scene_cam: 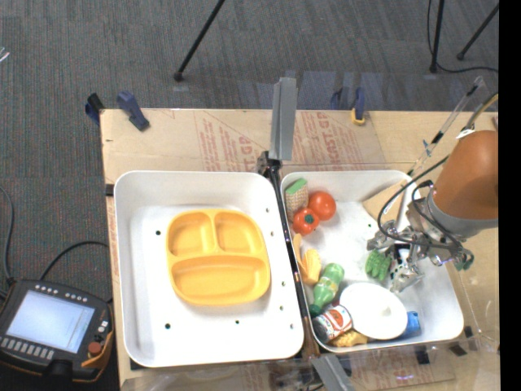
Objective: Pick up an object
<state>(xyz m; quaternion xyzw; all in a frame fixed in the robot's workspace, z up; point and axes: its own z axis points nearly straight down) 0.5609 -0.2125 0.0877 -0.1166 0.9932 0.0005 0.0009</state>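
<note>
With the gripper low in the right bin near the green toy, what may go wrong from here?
1. The gripper sits beside the green toy, not clearly around it, so a grasp may miss or only push it.
2. The white plate lies close below; the gripper may bump it and shift the can.
3. The bin wall is near, so the arm has little room.

A yellow tray [218,257] sits beside two red tomatoes [314,212].

Right bin [370,187] crowded; open patch near tomatoes [314,211].
</note>
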